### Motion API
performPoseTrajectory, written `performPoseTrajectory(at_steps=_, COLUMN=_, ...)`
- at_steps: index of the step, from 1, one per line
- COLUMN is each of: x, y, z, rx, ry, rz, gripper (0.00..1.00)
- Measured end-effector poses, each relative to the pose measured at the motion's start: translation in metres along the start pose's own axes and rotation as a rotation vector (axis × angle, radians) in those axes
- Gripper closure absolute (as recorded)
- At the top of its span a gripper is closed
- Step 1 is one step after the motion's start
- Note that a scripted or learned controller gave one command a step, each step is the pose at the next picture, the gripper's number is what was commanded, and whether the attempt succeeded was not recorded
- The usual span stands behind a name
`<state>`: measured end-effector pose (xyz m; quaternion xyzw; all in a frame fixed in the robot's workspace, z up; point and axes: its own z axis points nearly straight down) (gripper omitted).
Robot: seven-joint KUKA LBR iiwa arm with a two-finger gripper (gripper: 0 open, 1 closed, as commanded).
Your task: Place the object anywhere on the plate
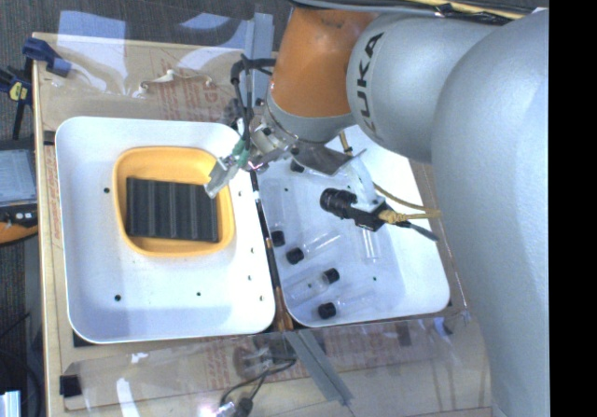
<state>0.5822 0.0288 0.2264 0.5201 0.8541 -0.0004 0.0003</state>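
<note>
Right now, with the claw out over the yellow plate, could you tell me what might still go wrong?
1. The claw sits over the right rim of the yellow plate, so a release here could land the object on the rim and tip it into the left bin.
2. What the claw carries is too small to make out; it may hold nothing.
3. The dark ridged insert could let a small object roll.

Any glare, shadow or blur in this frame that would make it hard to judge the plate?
Camera view: the yellow plate is evenly lit and sharp; a soft shadow crosses the left bin along its lower part; the right bin is washed out by glare, so its clear items barely show; the gripper looks slightly blurred.
</note>
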Motion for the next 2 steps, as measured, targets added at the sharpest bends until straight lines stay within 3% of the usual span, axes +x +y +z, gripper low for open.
performPoseTrajectory(at_steps=1, x=0.026, y=-0.007, z=-0.013, rx=0.003, ry=0.003, rz=-0.115, gripper=0.00)
performPoseTrajectory(at_steps=2, x=-0.023, y=-0.016, z=0.036, rx=0.004, ry=0.003, rz=-0.143, gripper=0.00)
